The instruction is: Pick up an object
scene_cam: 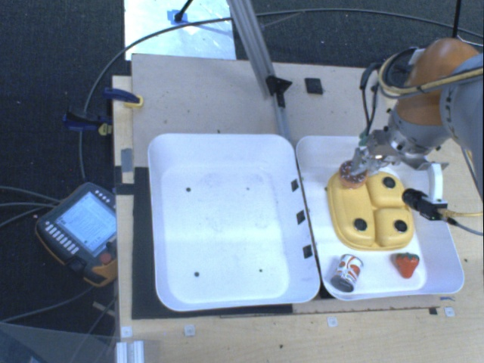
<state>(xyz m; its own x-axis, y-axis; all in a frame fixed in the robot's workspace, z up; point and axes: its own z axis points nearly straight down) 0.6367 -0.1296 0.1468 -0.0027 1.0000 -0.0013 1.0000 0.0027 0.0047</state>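
Observation:
The right bin [454, 274] holds a yellow compartmented toy tray [370, 210] with black dots, a small red-and-white can [347, 271] lying near the front, and a red strawberry [407, 264] at the front right. A small round pink-brown piece [350, 175] sits at the yellow tray's far left corner. My gripper [358, 163] hangs right over that piece, reaching down from the grey and orange arm [435, 74]. Whether it touches or holds the piece is not visible.
The left bin [223, 218] lies beside the right one, with black clips [300, 217] along the shared rim. A grey pole [253, 36] slants across the bench's back. A teach pendant [79, 229] lies off the bench at the left, among cables.

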